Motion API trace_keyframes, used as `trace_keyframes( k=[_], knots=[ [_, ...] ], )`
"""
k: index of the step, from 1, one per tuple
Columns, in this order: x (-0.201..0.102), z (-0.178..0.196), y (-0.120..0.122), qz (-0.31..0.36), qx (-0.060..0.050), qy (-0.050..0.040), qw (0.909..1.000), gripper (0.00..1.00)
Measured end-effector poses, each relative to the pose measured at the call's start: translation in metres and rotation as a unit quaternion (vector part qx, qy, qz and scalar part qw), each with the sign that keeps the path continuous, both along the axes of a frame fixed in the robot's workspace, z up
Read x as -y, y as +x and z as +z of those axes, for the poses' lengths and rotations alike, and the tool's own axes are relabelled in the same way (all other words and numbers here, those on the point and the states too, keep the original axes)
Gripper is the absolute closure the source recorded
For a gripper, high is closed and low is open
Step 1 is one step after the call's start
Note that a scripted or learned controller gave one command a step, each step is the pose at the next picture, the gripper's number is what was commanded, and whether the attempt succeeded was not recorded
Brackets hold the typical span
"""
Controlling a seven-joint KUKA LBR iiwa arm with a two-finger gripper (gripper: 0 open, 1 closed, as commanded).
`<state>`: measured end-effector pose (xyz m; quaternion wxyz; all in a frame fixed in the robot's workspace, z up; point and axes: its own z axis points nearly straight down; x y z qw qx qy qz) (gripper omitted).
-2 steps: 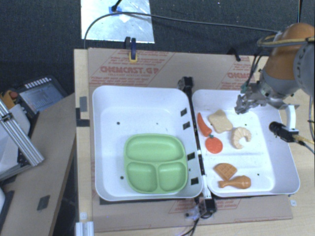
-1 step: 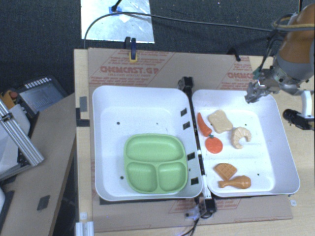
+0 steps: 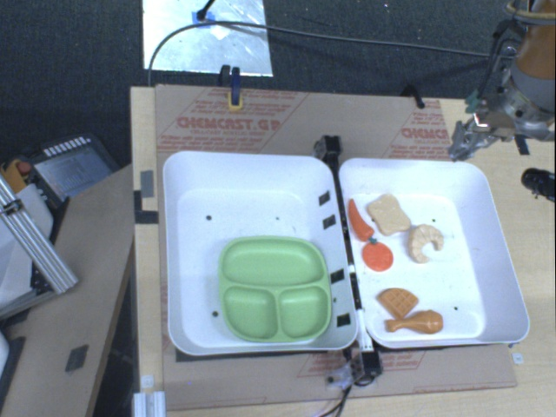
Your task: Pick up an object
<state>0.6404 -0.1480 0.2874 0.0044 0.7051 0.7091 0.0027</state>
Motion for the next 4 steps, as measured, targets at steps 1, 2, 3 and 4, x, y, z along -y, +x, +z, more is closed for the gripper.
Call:
trace_keyframes(
  k=[1, 2, 3, 4],
  knots=[
    [-0.052, -0.017, -0.018, 0.001, -0.005, 0.0019, 1.0000, 1.00],
    [-0.097, -0.017, -0.030, 0.001, -0.005, 0.0018, 1.0000, 1.00],
    [-0.139, -0.023, -0.038, 0.002, -0.005, 0.0020, 1.0000, 1.00],
    [-0.190, -0.037, -0.061, 0.002, -0.006, 0.0020, 1.0000, 1.00]
  ],
)
